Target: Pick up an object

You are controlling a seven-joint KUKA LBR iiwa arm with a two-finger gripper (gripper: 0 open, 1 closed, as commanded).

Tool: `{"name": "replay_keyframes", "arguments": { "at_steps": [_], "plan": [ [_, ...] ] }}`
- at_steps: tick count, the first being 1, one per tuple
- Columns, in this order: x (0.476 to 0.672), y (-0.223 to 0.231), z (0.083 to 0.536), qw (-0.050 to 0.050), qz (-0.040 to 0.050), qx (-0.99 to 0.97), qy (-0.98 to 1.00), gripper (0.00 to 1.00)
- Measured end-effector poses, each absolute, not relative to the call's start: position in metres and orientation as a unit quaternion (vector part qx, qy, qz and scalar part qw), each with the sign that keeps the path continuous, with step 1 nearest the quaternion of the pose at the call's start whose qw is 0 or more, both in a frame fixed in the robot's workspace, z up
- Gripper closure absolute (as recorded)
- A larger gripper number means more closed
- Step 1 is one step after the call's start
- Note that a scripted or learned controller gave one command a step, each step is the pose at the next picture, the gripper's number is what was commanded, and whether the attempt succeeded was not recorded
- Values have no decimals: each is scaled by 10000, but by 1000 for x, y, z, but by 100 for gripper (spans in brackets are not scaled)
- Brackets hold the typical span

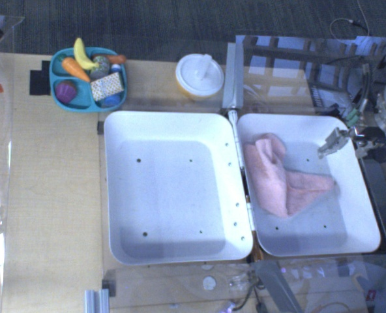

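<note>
The pincer (330, 143), how far open impossible to tell, hovers near the right bin's (369, 227) far right edge beside a crumpled pink cloth (281, 181) at its middle; descent and grasp apparently come next.

Bench and surroundings, seen from above.
You see a pale wood bench (43, 194) against dark grey carpet (147, 8); a blue tray (55, 87) of toy food and a lidded white tub (199, 75) sit along its far edge, clear panels (304, 57) at right.
</note>
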State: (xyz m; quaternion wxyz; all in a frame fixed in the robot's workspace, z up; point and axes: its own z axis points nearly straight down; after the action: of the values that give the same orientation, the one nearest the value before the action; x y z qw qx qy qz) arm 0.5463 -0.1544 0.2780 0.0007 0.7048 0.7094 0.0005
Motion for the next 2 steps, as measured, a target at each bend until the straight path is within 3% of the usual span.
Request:
{"name": "replay_keyframes", "arguments": {
  "at_steps": [1,2],
  "plan": [
    [537,-116,197,1,2,6796,7336,0],
    [531,-99,93,59,43,6595,7517,0]
  ]
}}
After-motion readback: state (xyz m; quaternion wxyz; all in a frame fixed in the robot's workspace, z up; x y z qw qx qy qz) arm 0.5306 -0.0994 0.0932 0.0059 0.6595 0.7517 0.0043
